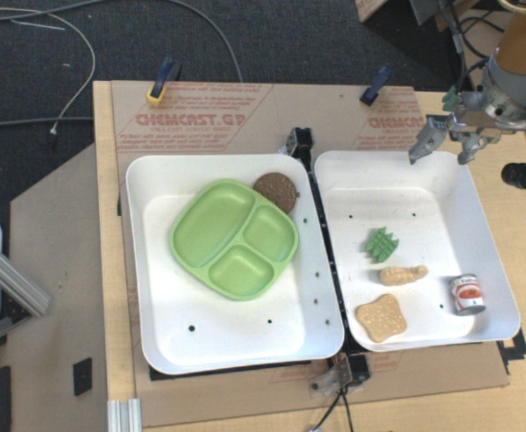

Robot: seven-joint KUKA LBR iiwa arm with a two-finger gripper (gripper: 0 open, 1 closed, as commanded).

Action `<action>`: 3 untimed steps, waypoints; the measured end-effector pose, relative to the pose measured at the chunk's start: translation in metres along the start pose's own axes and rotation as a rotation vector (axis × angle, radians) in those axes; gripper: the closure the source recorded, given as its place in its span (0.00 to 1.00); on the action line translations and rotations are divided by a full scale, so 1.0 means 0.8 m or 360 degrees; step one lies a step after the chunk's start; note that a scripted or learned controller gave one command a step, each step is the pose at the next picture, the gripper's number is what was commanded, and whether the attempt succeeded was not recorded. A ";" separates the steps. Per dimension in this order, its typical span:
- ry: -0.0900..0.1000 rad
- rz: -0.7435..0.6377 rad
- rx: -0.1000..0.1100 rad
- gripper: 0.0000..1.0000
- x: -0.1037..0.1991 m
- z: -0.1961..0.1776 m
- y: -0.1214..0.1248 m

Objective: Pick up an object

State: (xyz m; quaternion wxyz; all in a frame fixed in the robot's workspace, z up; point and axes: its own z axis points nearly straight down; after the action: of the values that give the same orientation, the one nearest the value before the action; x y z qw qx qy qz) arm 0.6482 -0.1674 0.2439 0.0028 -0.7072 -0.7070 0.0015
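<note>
Green and spiky, a small plastic toy (382, 243) is lying near the middle of the right-hand bin (425, 184), and it looks like the handiest thing there for picking. Just nearer than it, a pale tan piece shaped like a bone (403, 275) is resting on the bin floor, and nearer still a toast-shaped slice (381, 318) is sitting close to the near wall. Off to the right, a little red-labelled can (467, 294) is standing by the right wall, well apart from the others.

Above the far right corner of that bin, the gripper (446, 145) is hanging with its two fingers spread apart and nothing between them, well clear of every toy. The grey arm (513, 79) is reaching in from the far right.

Over in the left bin (155, 268), a lime green divided plate (234, 238) is lying tilted across the middle, and a brown round patty (276, 189) is tucked against its far right edge, touching it.
</note>
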 end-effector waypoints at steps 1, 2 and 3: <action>-0.0002 -0.0001 -0.0008 0.00 0.000 -0.003 0.001; -0.0001 -0.0002 -0.0006 0.00 0.008 0.062 0.011; 0.0001 -0.0003 0.0001 0.00 0.021 0.124 0.013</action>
State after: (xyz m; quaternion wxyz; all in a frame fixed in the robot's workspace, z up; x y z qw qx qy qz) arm 0.6579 -0.1502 0.1445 0.0031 -0.7065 -0.7077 0.0016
